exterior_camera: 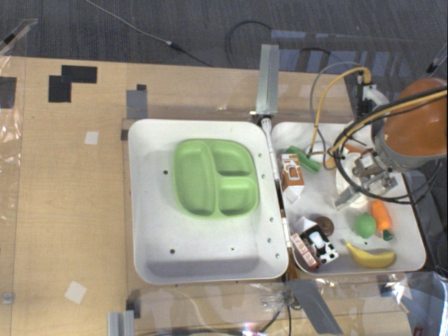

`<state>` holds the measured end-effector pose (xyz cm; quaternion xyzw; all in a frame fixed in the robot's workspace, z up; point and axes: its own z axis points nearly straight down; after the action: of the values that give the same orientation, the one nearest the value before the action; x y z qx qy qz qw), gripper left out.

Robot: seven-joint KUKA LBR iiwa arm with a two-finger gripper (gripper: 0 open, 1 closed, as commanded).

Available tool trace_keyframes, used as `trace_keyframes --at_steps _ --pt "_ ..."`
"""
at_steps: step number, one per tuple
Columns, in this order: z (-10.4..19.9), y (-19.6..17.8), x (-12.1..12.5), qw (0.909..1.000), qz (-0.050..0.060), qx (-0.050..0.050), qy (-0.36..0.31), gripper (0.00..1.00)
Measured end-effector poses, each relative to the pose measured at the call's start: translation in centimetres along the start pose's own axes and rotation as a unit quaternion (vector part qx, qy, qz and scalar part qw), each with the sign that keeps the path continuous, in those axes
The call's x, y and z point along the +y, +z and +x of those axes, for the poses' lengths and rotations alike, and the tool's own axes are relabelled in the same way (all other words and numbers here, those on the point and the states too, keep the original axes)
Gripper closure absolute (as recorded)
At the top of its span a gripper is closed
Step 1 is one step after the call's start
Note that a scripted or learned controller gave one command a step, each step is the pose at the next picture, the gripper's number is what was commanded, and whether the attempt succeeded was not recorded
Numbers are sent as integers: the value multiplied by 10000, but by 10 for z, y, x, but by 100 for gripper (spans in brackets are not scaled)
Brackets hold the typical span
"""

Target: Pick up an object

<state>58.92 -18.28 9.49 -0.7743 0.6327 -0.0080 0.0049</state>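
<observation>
Below: wooden bench (70,208) | dark carpet (140,12) | gripper (350,198) finger state unclear, perhaps blurred

Even, fairly bright overhead light falls on the pale wooden worktop (70,208). The shallow white left bin (150,257) carries a soft grey shadow along its near inner wall. Clear plastic sheeting (14,128) at the left edge glints. The picture is slightly soft and grainy.

Divided plate (213,177) in left bin (150,257); banana (371,257) in right bin (413,254).
</observation>
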Motion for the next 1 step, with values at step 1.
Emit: trace_keyframes --at_steps 1 --pt "4 -1 28 9959 55 -9 -898 0"
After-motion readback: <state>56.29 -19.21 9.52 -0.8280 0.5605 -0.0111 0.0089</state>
